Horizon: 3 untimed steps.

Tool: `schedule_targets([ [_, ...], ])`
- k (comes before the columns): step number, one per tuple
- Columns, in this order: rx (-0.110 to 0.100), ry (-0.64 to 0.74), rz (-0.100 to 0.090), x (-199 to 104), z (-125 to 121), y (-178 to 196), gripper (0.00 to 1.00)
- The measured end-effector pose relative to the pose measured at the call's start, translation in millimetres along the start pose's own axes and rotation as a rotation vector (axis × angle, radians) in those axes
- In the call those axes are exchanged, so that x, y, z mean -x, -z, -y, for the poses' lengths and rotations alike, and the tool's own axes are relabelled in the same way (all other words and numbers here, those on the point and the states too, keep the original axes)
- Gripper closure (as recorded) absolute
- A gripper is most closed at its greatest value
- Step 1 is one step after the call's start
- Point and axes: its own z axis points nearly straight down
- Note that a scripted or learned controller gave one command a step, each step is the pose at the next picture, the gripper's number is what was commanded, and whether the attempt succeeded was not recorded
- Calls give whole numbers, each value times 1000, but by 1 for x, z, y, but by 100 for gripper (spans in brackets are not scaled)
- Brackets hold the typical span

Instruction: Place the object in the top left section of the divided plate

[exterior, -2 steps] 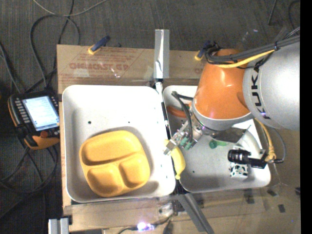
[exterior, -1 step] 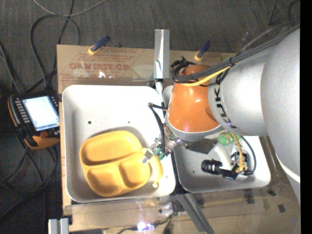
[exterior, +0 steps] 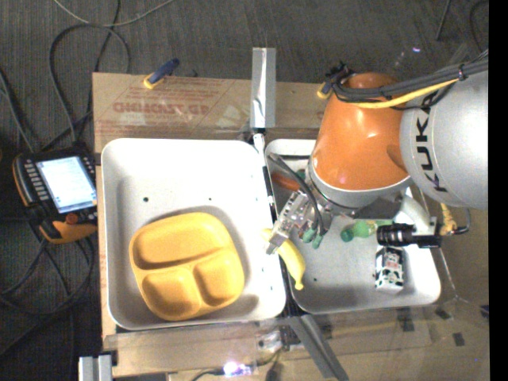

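Note:
A yellow divided plate (exterior: 186, 264) lies in the left bin (exterior: 143, 165), in its lower middle, with one large section at the top and two smaller ones below. A yellow banana (exterior: 295, 267) lies at the left edge of the right bin (exterior: 341, 286), close to the wall between the bins. My gripper (exterior: 279, 238) hangs just above the banana's upper end, pointing down and to the left. The orange wrist band (exterior: 361, 145) and the grey arm hide the back of the right bin.
In the right bin a small green object (exterior: 357, 231) lies near the middle, and a black-and-white carton (exterior: 389, 267) stands at the right. A cardboard sheet (exterior: 182, 105) lies behind the bins. A teach pendant (exterior: 59, 182) sits left of the bench.

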Motion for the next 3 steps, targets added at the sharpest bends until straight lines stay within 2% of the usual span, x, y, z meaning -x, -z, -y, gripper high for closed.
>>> schedule_targets([
  [1, 1, -18, -4, -25, -40, -8, 100],
  [2, 0, 129, -2, -14, -21, -32, 100],
  [3, 2, 141, 1, 27, 9, 90, 100],
])
